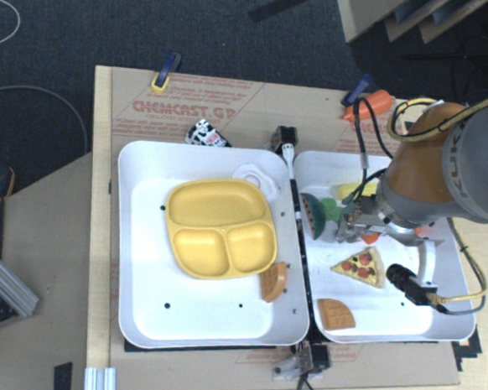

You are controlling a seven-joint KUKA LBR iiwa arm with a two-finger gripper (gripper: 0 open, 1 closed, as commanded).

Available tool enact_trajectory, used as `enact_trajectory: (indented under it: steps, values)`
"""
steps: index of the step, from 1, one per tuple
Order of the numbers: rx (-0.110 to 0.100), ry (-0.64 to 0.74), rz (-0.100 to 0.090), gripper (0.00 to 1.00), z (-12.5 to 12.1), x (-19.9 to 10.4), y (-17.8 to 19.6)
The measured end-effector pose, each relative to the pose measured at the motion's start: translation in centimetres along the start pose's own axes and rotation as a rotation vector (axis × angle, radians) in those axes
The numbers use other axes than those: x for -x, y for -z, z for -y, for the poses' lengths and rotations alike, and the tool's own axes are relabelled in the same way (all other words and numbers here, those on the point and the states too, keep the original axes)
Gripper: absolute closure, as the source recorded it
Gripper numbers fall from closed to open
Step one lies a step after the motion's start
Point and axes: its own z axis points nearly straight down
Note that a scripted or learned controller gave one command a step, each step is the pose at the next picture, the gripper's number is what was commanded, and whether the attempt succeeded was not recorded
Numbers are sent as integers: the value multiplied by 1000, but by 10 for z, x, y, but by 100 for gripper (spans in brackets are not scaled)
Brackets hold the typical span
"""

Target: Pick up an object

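Camera view: slanted look down on the table (99, 221) and its two white bins.
Arm: grey arm (473, 166) with an orange band (418, 174) reaches in from the right and hangs over the right bin (402, 329).
Pincer: the pincer (355, 228) sits low over the right bin's upper half; whether it is wide or narrow cannot be told, and nothing shows between its tips.
Just left of the pincer: a watermelon slice toy (312, 214), red with a green rim, next to a small green piece (331, 209).
Just below the pincer: a pizza slice toy (361, 266) lying flat.
Further below: a brown bread piece (336, 313) near the bin's front wall.
Above the pincer: a yellow object (349, 191), partly hidden.
Well left of the pincer: the left bin (200, 321) with a yellow divided plate (220, 228), a brown pastry piece (274, 281) at its lower right corner, and a white object (258, 176) at its top.
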Motion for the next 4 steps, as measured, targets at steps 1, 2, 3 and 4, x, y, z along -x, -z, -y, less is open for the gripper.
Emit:
enact_trajectory:
  steps: [1,2,3,4]
  values:
    - [2,0,1,100,4,7,59]
    - [2,3,0,100,5,3,104]
    - [1,3,0,100,3,3,128]
    - [-1,7,-2,100,-17,-40,134]
